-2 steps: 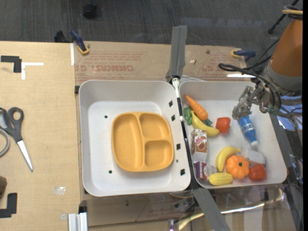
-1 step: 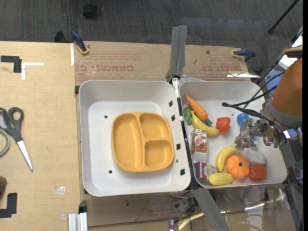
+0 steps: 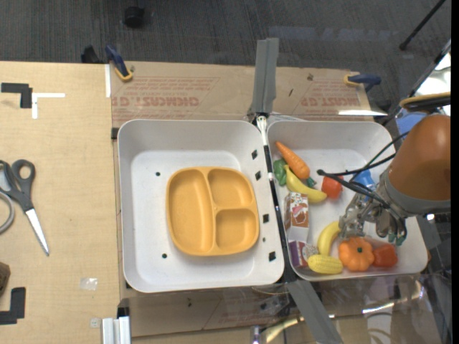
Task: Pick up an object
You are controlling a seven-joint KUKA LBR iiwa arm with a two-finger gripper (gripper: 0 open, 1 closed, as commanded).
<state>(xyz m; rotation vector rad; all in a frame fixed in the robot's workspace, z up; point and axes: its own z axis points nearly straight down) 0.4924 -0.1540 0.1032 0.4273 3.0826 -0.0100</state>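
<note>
Wooden bench (image 3: 57, 192) with cardboard under two white bins, dark carpet behind, scissors (image 3: 25, 199) lying off on the far left. Left bin (image 3: 136, 192) just has a yellow divided plate (image 3: 213, 211) sitting in the middle of it. Right bin (image 3: 344, 131) is where all the toy food is piled up, and the grey arm with its orange band (image 3: 430, 160) reaches in over that bin's right side.

Gripper (image 3: 358, 219) hangs low over the lower half of the pile. Honestly can't tell if the fingers are apart or together, too much metal and cable clutter there, and I don't see anything between them.

Closest target looks like the orange pumpkin (image 3: 356, 254), sitting just below the gripper toward the near wall of the bin, with a red piece (image 3: 386, 255) touching its right side. A small banana (image 3: 328, 236) lies just to the gripper's left, long axis running roughly up-down with a slight tilt. Further up there's a carrot (image 3: 292, 160) lying diagonally, a second banana (image 3: 305, 188) and a red tomato-ish thing (image 3: 331, 186).

My guess is it needs a short shift toward the near wall to get over the pumpkin, or a nudge left for the banana, closing across its narrow width
</note>
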